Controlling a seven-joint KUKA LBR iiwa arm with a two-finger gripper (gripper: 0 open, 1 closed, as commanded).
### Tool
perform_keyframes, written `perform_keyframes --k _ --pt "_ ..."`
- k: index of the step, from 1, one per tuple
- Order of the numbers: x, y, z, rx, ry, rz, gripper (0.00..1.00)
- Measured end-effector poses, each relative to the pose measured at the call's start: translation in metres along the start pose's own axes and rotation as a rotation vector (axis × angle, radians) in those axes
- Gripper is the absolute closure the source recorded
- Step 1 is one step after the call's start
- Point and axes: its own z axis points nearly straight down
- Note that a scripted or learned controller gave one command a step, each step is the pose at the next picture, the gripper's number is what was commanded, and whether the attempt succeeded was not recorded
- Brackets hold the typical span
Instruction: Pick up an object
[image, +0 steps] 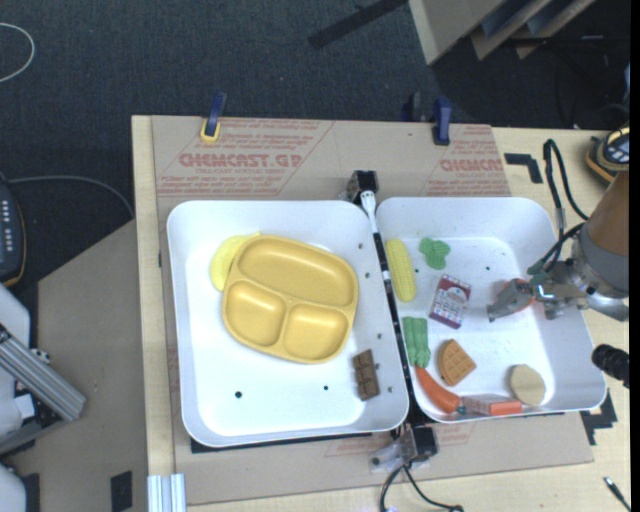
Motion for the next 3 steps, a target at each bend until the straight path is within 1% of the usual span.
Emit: perform_keyframes --k 1,2,3 --pt "0.008 0.004 0.060 0.000 0.001 -0.001 0.00" --pt "0.009 0.003 0.086 -0.002 0.000 -0.001 0.00" --pt "0.009 0.004 0.074 -0.007 -0.003 0.001 1.00"
